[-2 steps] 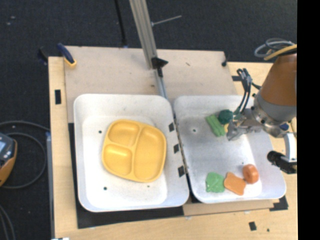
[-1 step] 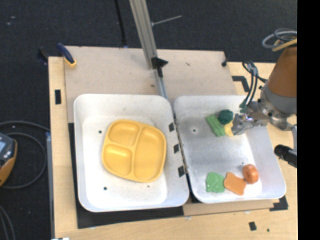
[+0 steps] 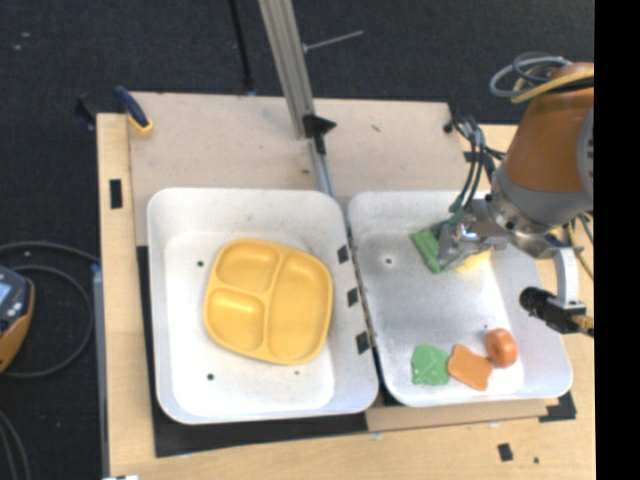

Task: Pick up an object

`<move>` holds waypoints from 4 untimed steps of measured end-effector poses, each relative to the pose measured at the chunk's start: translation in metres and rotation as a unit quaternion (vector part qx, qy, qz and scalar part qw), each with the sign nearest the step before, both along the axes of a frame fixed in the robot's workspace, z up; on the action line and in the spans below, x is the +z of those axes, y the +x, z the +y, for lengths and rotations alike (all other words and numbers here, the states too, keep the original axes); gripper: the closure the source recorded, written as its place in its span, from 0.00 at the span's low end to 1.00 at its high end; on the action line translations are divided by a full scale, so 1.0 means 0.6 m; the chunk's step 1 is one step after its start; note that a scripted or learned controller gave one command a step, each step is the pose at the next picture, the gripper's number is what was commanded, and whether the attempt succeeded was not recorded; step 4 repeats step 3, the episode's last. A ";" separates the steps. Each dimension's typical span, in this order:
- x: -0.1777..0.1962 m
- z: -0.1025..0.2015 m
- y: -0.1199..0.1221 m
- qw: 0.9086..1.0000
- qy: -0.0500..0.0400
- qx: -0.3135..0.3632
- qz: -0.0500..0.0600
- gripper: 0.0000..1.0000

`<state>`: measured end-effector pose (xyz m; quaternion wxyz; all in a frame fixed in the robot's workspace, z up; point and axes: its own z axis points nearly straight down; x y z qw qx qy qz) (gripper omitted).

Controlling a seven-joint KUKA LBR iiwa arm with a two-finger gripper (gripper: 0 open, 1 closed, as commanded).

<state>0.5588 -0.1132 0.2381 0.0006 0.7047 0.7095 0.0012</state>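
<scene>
White plastic bins side by side on bench; left bin holds yellow divided plate; right bin holds arm's working end and small items. Grey-and-orange arm reaches in from right; gripper low at bin's upper middle, over dark green piece, yellow bit just beside; grip state: cannot tell. Near front wall: light green piece, orange wedge, orange-red lump. Advice: centre on green piece; lift straight, slowly; avoid dragging neighbour.
</scene>
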 end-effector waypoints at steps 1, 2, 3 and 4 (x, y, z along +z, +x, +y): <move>0.017 0.093 0.004 1.000 0.000 0.001 -0.001 1.00; 0.031 0.187 0.017 1.000 0.000 0.001 0.000 1.00; 0.007 0.272 0.026 1.000 0.000 0.000 0.002 1.00; 0.007 0.272 0.026 1.000 0.000 0.000 0.002 1.00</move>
